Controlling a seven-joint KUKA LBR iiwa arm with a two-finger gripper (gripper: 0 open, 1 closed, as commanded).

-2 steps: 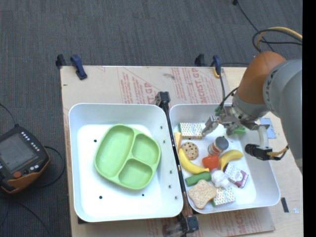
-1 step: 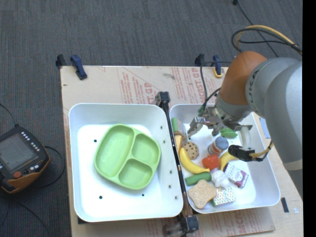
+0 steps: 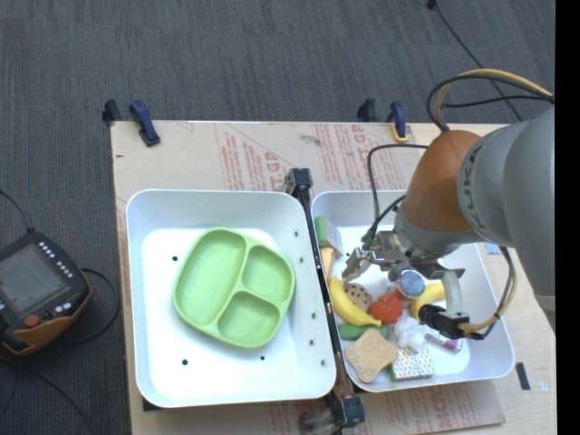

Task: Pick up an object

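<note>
Arm's fingers [image 3: 379, 259] hang spread open above the banana [image 3: 349, 304]; cardboard print unreadable

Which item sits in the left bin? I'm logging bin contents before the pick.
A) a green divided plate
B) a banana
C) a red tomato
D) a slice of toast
A: the green plate with three compartments lies in the left bin, while the banana, toast and red item are heaped in the right bin under the arm.
</note>
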